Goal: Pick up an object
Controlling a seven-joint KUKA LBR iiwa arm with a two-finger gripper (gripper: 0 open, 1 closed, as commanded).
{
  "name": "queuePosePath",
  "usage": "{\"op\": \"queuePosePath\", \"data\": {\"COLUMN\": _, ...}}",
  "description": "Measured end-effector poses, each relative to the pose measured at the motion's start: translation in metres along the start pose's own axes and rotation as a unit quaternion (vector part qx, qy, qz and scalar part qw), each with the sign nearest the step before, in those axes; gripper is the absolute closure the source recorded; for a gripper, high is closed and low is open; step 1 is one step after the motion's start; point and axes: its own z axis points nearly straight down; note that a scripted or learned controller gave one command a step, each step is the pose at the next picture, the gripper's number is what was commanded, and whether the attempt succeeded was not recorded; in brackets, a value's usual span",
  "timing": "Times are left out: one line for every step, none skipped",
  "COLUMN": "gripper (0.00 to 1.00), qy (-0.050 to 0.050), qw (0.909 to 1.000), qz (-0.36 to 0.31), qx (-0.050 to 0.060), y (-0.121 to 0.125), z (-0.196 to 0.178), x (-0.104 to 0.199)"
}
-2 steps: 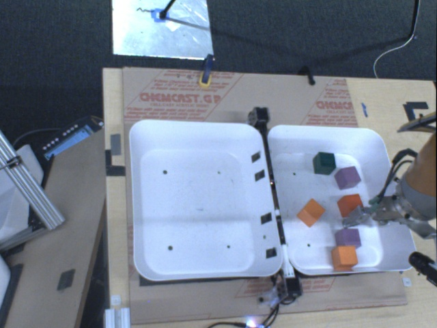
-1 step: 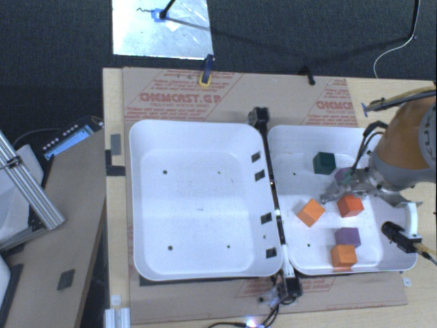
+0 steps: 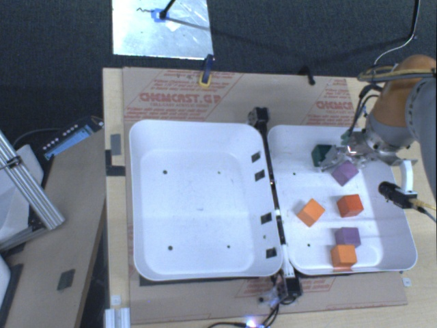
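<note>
Pincer [image 3: 343, 154] low over purple block [image 3: 345, 173], upper right of frame; grip state indiscernible. Pickup unconfirmed; lift apparently still pending.

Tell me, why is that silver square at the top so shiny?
In the camera view, the silver sheet catches the light and glares pale; the white bins look bright and evenly lit, with soft shadows beside the blocks; the gripper area looks slightly blurred.
</note>
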Motion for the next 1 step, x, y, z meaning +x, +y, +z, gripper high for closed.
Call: {"op": "queuePosePath", "data": {"gripper": 1.0, "qy": 0.0, "qw": 1.0, "qz": 0.001, "qx": -0.002, "y": -0.0019, "z": -0.0098, "x": 0.0002}}
